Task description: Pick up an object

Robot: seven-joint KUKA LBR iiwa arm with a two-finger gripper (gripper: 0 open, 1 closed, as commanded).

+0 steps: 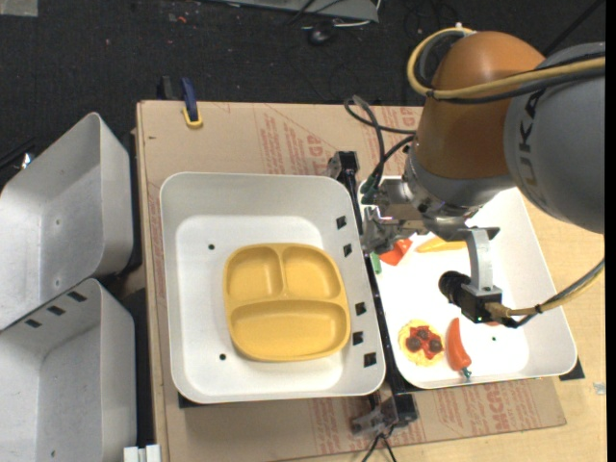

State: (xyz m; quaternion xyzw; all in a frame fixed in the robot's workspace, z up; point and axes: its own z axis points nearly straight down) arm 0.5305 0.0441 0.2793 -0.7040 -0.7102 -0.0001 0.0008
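Camera view: 2 shallow white plastic bins are sitting side by side on the brown cardboard-covered surface [250, 138]. The left bin [183, 258] is holding 1 yellow plastic plate with 3 compartments [287, 301], lying flat near the middle.

The grey arm with the orange band [481, 85] is reaching in from the right and hanging over the upper left part of the right bin [520, 340]. The hand [385, 221] is sitting low under the wrist, close to the walls where the 2 bins are meeting. The wrist is covering most of it, so cannot tell how far open it is or whether it is gripping anything.

Just below the hand, a small orange-red toy piece [395, 251] is lying on the bin floor; touching the hand or apart, cannot tell. To its right, a slim yellow-orange toy piece [438, 245] is lying partly under the arm.

Toward the near edge, a small round yellow toy pizza with dark red toppings [421, 342] is lying flat. A red toy chili pepper [458, 345] is lying just beside it on the right.
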